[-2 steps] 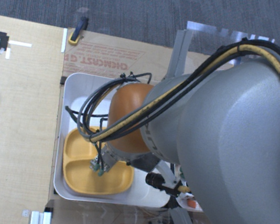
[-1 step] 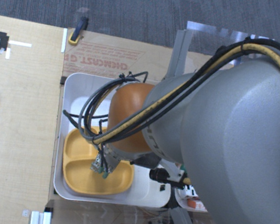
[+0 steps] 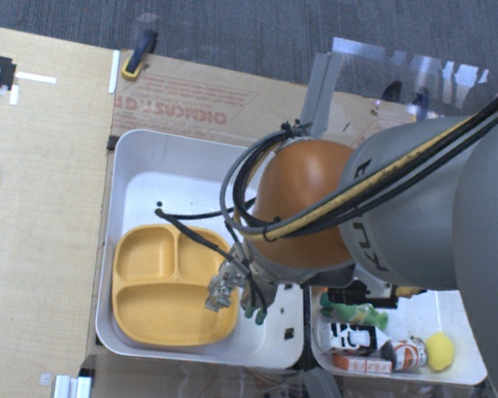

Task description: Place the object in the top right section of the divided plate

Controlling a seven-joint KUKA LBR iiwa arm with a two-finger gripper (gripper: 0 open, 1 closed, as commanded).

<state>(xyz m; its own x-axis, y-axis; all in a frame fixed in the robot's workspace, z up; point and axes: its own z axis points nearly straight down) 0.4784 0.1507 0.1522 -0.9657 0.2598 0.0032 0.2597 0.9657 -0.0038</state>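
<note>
I saw the end effector (image 3: 235, 293) poised at the plate's (image 3: 147, 271) three o'clock rim, seemingly clenched on a small grey object (image 3: 219, 294), so I judged it should ease toward one o'clock before releasing.

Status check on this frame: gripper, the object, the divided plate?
Gripper low over yellow divided plate, right edge; grip unclear. Small grey object at fingertips, held or not unclear. Other items in right bin. Cables trail across plate.
</note>
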